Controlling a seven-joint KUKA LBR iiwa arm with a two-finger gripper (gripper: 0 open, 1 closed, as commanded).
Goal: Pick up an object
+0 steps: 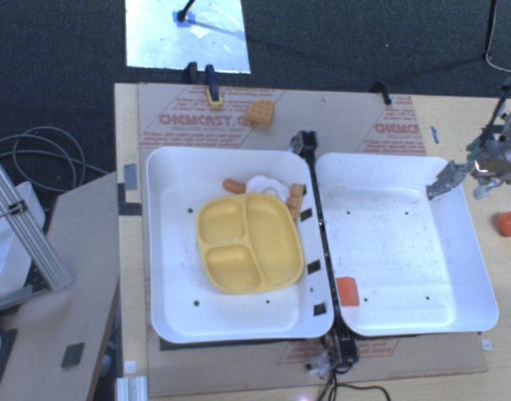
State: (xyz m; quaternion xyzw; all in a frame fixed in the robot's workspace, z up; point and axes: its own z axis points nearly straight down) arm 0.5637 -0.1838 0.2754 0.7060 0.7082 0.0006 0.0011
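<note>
**Camera view: nothing picked yet, gripper parked at the right bin's far rim**

Camera view shows the task at its start, as far as I can judge. The gripper (452,179) sits at the upper right of the right bin (456,307), over the bin's far right rim, with a pale finger slanting down toward the left. Whether the jaws are open or closed cannot be told from this angle, and nothing is visible between them.

The candidates lie well apart from the gripper. A small orange block (346,291) rests at the lower left of the right bin, just beside the divider. In the left bin (168,307), a yellow compartment tray (249,243) fills the middle; an orange sausage-shaped piece (235,186) and a small tan piece (295,197) lie at its upper edge, near a white object (264,185). A tan waffle-like piece (260,112) sits outside the bins on the bench at upper centre, and another orange item (508,222) lies on the bench at the right edge of the frame.

The right bin's floor is largely open, leaving free room to travel down-left toward the orange block. That block's closeness to the bin wall may crowd one finger. Items by the tray are hemmed in by its rim.
</note>
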